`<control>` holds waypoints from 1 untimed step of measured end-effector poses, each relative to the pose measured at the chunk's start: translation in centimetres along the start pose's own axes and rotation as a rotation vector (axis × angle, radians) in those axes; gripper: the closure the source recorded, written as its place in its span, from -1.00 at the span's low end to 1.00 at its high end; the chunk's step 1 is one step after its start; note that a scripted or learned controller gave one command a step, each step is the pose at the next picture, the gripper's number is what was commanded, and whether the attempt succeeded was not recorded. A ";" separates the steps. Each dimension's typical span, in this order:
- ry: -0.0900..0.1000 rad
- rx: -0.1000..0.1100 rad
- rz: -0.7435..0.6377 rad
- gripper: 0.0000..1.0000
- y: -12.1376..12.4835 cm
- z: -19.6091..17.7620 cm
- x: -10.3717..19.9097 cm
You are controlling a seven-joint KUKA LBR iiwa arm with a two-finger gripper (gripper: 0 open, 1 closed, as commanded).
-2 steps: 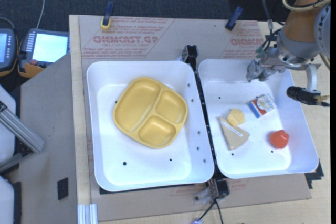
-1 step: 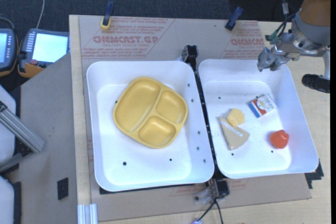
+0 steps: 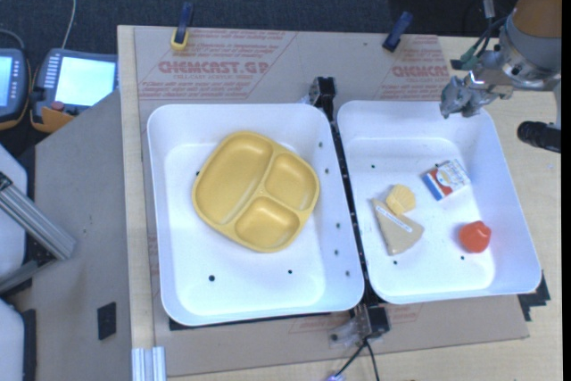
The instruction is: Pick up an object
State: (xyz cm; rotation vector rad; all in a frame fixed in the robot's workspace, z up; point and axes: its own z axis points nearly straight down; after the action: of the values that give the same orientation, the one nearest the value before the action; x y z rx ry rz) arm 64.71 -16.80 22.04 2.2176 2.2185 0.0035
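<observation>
Camera view: the tool (image 3: 457, 103) hangs over the far edge of the right bin (image 3: 508, 192), holding nothing (how wide it is open I cannot tell). In that bin lie a red object (image 3: 475, 236), a small carton (image 3: 445, 179) and a tan wedge (image 3: 398, 227). A yellow divided plate (image 3: 256, 190) sits in the left bin (image 3: 169, 192).
</observation>
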 end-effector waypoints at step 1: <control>0.005 0.008 -0.005 1.00 -1.1 0.8 5.8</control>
State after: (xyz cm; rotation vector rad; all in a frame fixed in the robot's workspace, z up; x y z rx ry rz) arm 63.58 -10.97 21.20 2.2181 2.2309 0.0005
